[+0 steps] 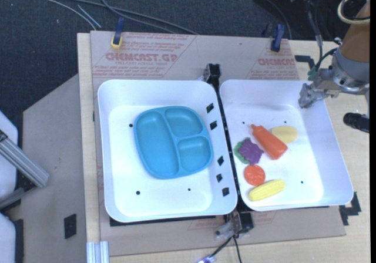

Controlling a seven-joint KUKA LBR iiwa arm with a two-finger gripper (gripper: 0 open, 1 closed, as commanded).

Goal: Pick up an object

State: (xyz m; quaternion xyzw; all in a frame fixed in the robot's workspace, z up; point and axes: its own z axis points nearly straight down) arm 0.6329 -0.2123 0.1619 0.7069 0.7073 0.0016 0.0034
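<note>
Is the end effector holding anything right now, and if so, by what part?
Nothing is held. The end effector is at the far right rim of the right bin, apart from the toy food: carrot, lemon, grapes, tomato, corn.

Left bin (111, 138): holds a blue divided plate (173, 141), lying flat near its middle.
Right bin (329, 156): holds a cluster of toy food toward its left side.
Cluster: orange carrot (270, 141) touching a pale yellow piece (285, 134); purple piece (249, 151) just beside the carrot; red-orange round piece (254, 174) below; yellow corn (267, 189) nearest the bin's front edge.
Tool (309, 96): over the right bin's far right rim, apart from the food.
Worktop (147, 56): two clamps at its far edge.
</note>
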